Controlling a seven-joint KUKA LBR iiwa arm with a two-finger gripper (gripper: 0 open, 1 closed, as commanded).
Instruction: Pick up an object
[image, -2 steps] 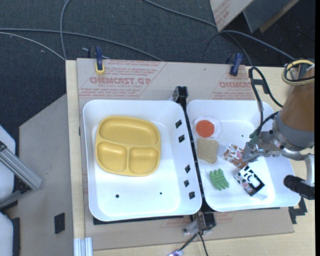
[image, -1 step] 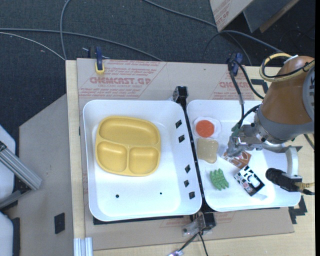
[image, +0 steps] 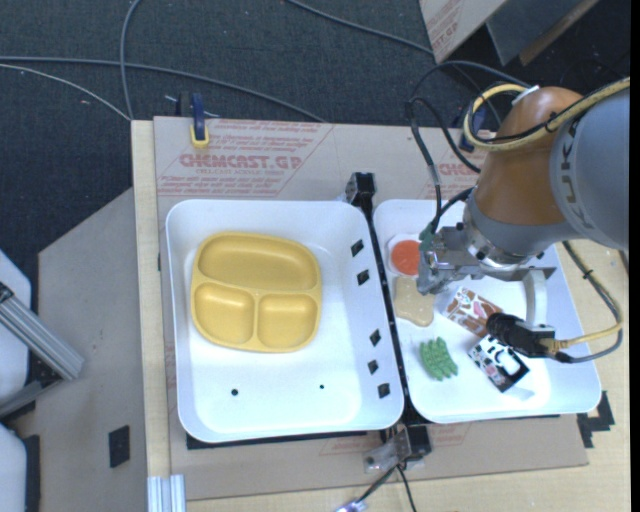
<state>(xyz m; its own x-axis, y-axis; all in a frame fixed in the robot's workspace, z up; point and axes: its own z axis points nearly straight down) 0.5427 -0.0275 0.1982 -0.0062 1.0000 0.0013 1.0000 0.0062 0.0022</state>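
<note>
- the gripper (image: 432, 272) is hanging low in the right bin (image: 575, 400); can't tell its grip.
- it's hovering by the orange piece (image: 405, 257) and beige piece (image: 413, 307), both looking light, smooth, best pinched across.
- the yellow tray (image: 257, 290) is sitting left.

Left bin (image: 190, 330): smooth white plastic, faint sheen. Inside it at 10 o'clock, the yellow tray (image: 257, 291): smooth matt plastic. Bench board (image: 260, 160): matt brown cardboard, red print. Arm (image: 560, 180): satin grey shell, glossy orange band. Floor (image: 70, 130): dark, rough carpet.
</note>
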